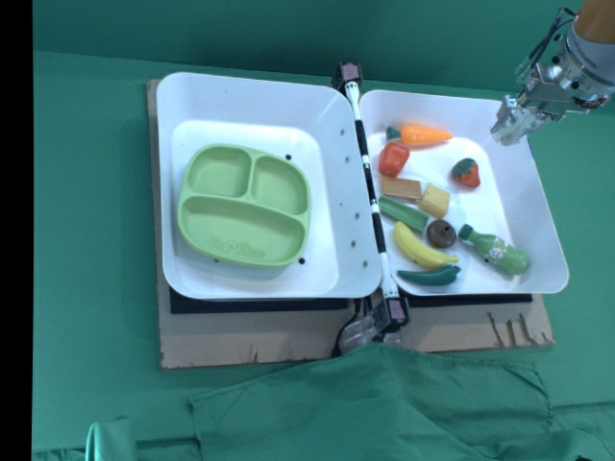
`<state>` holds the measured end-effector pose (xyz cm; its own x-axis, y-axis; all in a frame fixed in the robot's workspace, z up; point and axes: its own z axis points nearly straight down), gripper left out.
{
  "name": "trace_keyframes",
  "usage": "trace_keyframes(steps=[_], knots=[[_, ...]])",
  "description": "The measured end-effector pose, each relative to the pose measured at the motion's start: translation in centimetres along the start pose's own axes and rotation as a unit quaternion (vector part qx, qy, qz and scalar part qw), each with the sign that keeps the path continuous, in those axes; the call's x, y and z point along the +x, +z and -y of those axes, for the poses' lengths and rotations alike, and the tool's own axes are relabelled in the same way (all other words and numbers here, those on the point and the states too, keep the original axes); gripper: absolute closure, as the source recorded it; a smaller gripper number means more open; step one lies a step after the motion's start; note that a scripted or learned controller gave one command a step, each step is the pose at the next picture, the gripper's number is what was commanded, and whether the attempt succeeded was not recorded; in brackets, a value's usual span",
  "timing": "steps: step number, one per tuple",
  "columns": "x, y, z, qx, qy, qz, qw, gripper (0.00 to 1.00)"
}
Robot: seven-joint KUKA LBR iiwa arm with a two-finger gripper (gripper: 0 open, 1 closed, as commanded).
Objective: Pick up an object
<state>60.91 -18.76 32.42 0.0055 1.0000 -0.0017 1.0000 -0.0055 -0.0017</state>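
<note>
Leftmost, the pale green three-compartment plastic tray [244, 204] lies in the left shallow white bin [332, 133]. Next, the right shallow white bin [533, 209] holds toy food (orange carrot [424, 135], red strawberry [466, 172], yellow banana [421, 247]). Farthest right, the metal two-finger gripper [509, 126] hangs above that bin's upper right rim, holding nothing; finger spacing cannot be determined.

Right bin [538, 209] right half open; toy food [423, 224] crowds left.
</note>
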Motion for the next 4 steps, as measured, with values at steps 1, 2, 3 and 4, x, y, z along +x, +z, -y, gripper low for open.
trace_keyframes(steps=[1, 2, 3, 4], knots=[[3.8, 9.1, 0.3, 0.002, -0.002, -0.001, 1.0000, 1.00], [0.3, 0.1, 5.2, -0.007, 0.001, 0.002, 1.0000, 1.00], [0.1, 9.8, 1.5, 0.001, -0.001, 0.000, 1.0000, 1.00], [0.0, -1.2, 0.9, -0.009, -0.002, 0.002, 1.0000, 1.00]])
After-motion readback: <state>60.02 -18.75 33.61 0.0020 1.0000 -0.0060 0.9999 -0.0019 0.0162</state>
